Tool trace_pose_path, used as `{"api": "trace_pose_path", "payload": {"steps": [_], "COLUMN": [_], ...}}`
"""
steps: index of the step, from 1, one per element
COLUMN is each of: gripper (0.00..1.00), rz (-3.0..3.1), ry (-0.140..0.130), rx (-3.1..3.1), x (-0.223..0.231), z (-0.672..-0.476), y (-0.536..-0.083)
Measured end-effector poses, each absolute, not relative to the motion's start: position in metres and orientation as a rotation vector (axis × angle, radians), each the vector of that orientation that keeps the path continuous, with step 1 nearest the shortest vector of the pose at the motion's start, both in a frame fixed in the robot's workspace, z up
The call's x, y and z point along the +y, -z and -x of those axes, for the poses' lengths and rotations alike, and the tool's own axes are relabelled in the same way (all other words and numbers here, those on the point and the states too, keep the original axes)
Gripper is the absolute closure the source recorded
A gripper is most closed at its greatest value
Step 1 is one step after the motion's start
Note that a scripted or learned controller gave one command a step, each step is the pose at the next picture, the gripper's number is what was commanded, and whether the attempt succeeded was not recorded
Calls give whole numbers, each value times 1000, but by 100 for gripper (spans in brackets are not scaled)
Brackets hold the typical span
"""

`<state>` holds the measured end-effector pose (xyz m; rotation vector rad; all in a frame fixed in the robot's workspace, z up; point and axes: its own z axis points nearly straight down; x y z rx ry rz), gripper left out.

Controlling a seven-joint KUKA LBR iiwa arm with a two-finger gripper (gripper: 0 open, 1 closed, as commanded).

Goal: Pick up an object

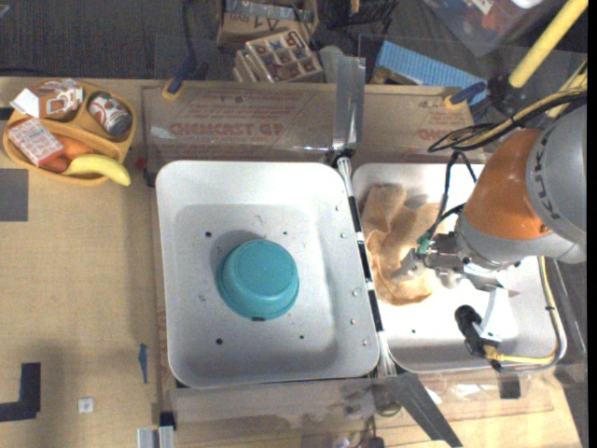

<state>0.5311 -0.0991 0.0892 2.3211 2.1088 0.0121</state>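
1. While the arm (522,194) reaches over the right bin (532,339), its gripper (410,267) sits on a tan cloth (396,227); whether it grips is unclear
2. A teal bowl (259,278) lies upside down in the left bin (187,203)

Only semi-legible text: faded red print on the cardboard panel (244,124) behind the bins (looks like "CRISCAST", unsure). Arm (560,171) lettering cropped, unreadable.
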Motion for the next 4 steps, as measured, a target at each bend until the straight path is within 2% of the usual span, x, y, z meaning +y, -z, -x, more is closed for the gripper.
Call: {"api": "trace_pose_path", "payload": {"steps": [1,2,3,4], "gripper": [0,0,0,0], "rz": [-2668,-2348,-2299,-2132], "ry": [2,2,1,-6], "rx": [1657,2091,2142,2301], "x": [-76,-91,-119,-95], "z": [-525,-523,-540,-548], "y": [-227,-217,-120,-89]}}
